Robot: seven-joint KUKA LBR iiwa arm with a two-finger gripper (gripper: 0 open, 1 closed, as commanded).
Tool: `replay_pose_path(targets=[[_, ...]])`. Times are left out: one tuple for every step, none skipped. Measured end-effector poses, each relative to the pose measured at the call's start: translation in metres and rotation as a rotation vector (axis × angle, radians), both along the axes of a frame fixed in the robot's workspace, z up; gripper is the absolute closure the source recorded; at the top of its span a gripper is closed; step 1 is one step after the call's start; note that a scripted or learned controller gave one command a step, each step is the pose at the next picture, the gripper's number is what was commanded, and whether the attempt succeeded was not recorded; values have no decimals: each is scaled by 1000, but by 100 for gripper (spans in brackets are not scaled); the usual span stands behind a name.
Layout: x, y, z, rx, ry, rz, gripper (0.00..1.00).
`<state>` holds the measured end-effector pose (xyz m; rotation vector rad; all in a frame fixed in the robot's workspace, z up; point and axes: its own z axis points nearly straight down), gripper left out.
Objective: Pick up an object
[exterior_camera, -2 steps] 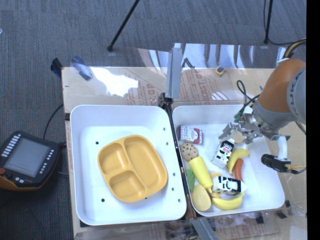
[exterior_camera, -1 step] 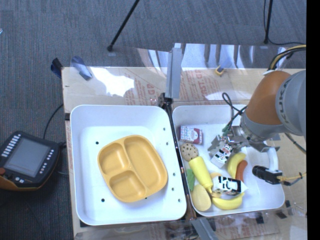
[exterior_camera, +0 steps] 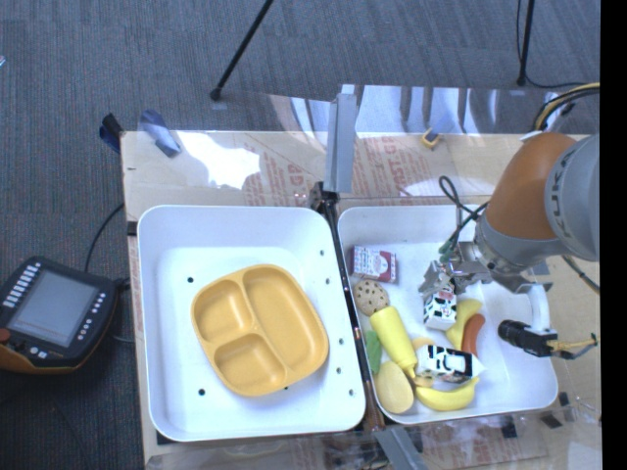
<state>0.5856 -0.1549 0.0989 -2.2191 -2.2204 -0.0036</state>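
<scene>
The yellow tray [exterior_camera: 259, 329] looked like smooth plastic. The white bins [exterior_camera: 162, 262] were shiny. The floor [exterior_camera: 98, 47] looked like rough carpet.

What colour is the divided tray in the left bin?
Yellow-orange, plain; the divided tray shows best in the camera view.

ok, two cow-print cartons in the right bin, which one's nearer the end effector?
The upper carton, right below the end effector. The other carton lies lower, against the banana.
</scene>
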Motion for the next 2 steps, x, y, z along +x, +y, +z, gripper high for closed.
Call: replay_pose_path(targets=[[15,55,101,-1,-6,-140,100],[4,32,135,-3,-1,-99,100]])
